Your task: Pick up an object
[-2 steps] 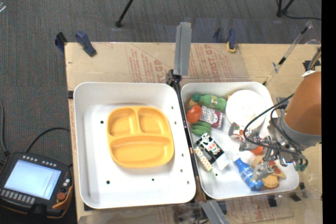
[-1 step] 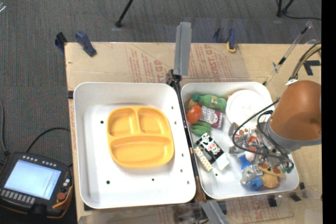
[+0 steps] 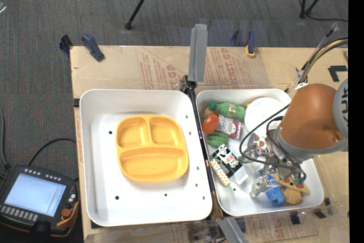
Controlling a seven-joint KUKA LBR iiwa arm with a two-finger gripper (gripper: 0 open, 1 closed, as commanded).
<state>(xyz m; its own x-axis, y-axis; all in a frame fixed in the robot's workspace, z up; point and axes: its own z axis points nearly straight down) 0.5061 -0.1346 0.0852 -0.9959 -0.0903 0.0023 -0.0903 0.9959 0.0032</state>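
I see grey 2-finger gripper low in right white bin, grip state unclear. Small blue plastic block lies just below-right of it, touching clutter.

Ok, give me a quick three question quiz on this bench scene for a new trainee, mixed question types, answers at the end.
1. True or false: the yellow divided tray lies in the left bin.
2. Which bin is the arm reaching into? A) left bin B) right bin
3. Fill in: the green bottle lies near the right bin's ____ edge (far or near).

Key
1. True.
2. B; the claw hangs above the clutter of small objects there.
3. Far.
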